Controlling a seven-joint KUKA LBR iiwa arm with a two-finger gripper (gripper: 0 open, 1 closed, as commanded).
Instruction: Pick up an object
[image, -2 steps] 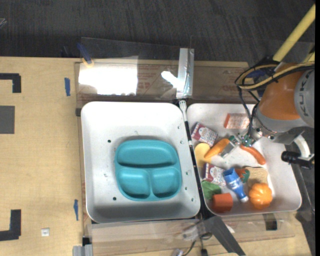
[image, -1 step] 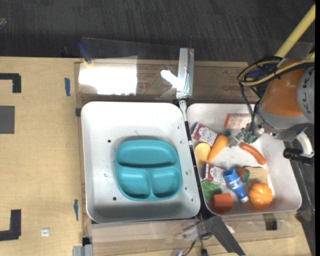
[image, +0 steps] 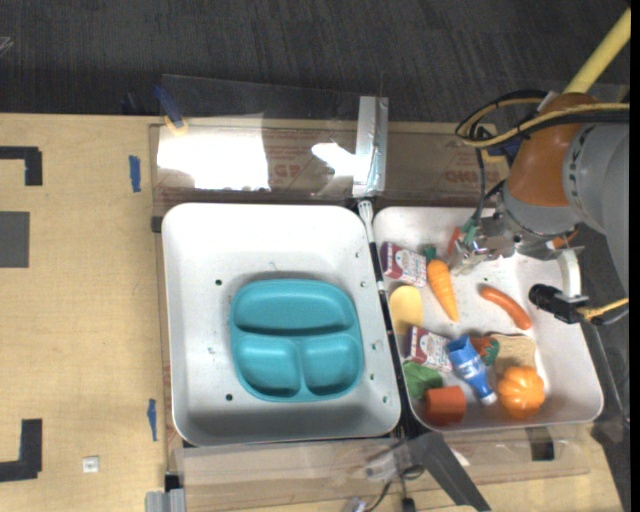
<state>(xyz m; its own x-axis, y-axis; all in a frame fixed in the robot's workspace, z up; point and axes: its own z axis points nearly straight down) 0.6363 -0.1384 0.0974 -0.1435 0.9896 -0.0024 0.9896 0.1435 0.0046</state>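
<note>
- Nearest the front rim of the right bin (image: 590, 395) sit a red block (image: 446, 402) and an orange pumpkin (image: 521, 390), with a green piece (image: 417, 378) just left of the block
- A blue bottle (image: 470, 367) lies tilted between block and pumpkin, touching a red-and-white packet (image: 428, 348)
- A yellow piece (image: 405, 305) rests against that bin's left wall
- Mid-bin, an orange carrot (image: 442, 287) points toward the front, and a red pepper (image: 506, 306) lies slanted to its right
- A second packet (image: 403, 264) lies near the back-left corner
- The end effector (image: 478, 243) hangs over the back of the right bin, just beside the carrot's top; whether its fingers are apart or together I cannot tell
- The left bin (image: 190, 300) on the table (image: 70, 300) holds a teal divided tray (image: 296, 337) at its centre
</note>
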